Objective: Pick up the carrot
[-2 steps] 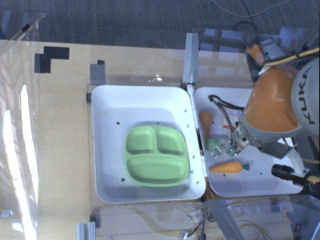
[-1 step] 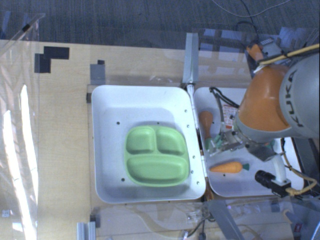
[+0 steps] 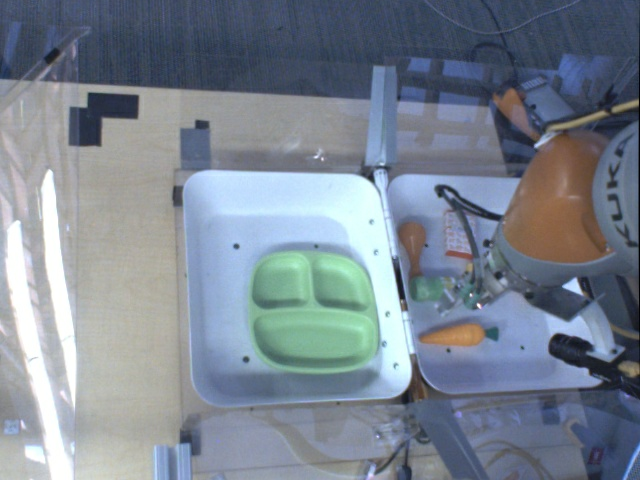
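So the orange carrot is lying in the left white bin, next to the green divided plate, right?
Not quite. The camera view shows the orange carrot lying in the right white bin, below the gripper. The green divided plate sits alone in the left white bin.

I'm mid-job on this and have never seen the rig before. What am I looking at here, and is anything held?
This is one fixed camera above a bench, looking down at a slant. The big grey and orange shape at right is the robot arm; its gripper hangs low over the right bin. Two white bins sit side by side. The left bin holds a green divided plate. In the right bin lie the carrot, a brown wooden piece, a small green item and a red and white packet. The carrot lies just below the gripper, apart from it, so it is not held.
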Robot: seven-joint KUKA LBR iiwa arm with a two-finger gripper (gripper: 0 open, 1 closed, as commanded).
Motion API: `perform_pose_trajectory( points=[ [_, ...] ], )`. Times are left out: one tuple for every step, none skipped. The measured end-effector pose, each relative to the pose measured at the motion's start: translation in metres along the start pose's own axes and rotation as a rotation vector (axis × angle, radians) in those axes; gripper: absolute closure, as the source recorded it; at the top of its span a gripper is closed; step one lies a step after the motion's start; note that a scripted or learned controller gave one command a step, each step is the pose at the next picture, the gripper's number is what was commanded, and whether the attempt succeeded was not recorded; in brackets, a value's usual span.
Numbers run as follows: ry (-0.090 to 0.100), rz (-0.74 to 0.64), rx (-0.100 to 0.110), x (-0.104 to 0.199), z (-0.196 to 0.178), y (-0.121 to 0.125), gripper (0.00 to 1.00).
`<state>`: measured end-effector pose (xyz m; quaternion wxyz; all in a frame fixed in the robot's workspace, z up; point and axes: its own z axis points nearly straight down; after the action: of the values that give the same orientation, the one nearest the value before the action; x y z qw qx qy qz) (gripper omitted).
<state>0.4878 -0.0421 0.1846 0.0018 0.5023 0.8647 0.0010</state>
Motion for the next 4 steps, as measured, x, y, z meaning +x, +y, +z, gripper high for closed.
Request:
perform_pose_trajectory(
  points=[
    [-0.004, -0.377, -0.005, 0.000, -0.011, 0.002, 1.00],
    [-0.009, -0.869, -0.008, 0.027, -0.044, 0.018, 1.00],
    [-0.008, -1.280, -0.004, -0.029, -0.024, -0.014, 1.00],
    [-0.012, -1.760, -0.004, -0.032, -0.009, 0.004, 1.00]
  ],
)
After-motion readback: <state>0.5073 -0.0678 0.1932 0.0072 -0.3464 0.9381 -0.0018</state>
